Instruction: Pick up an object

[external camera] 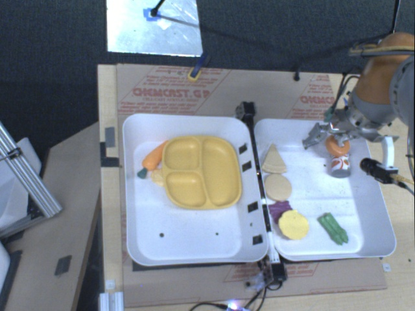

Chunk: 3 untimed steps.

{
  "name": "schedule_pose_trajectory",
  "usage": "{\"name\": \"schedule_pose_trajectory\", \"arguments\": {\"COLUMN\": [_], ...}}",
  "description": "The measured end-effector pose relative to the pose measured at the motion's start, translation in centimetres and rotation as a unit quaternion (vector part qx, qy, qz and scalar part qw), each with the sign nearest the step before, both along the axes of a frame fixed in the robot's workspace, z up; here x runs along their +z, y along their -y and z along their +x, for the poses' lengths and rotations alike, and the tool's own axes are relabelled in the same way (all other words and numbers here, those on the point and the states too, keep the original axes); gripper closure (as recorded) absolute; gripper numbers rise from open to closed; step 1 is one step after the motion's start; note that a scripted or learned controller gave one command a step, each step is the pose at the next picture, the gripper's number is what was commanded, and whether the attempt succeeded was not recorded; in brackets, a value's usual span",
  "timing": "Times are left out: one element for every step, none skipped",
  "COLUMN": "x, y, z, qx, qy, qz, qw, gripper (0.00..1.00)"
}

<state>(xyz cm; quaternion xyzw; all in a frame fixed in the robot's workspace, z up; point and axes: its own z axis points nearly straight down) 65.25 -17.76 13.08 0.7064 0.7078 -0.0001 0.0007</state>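
We see gripper point(337, 149) at frame's right over the can point(338, 164), grip state unclear; it may tip it.

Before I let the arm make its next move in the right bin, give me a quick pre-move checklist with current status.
1. Claw positioned over the right bin, at its far right side: ok.
2. Target under the claw: an orange and white can sits right below it: ok.
3. Can actually between the claw tips: cannot tell, the wrist hides the contact.
4. Can standing apart from neighbours; the tan wedge and tan disc lie well to its left: ok.
5. Green piece and yellow disc lie at the near side, out of the claw's way: ok.
6. Cable by the black fitting close to the can: not ok, possible snag.
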Motion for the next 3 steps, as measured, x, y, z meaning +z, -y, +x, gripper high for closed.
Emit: {"name": "schedule_pose_trajectory", "arguments": {"x": [-0.3,0.6,5.1], "y": [0.0,0.0,0.0], "z": [0.5,0.5,0.6], "qx": [0.002,0.002,0.001], "qy": [0.008,0.009,0.003], "qz": [-0.0015,-0.0019,-0.0001], "qw": [1.0000,1.0000,1.0000], "gripper": [0.00,1.00,1.00]}}
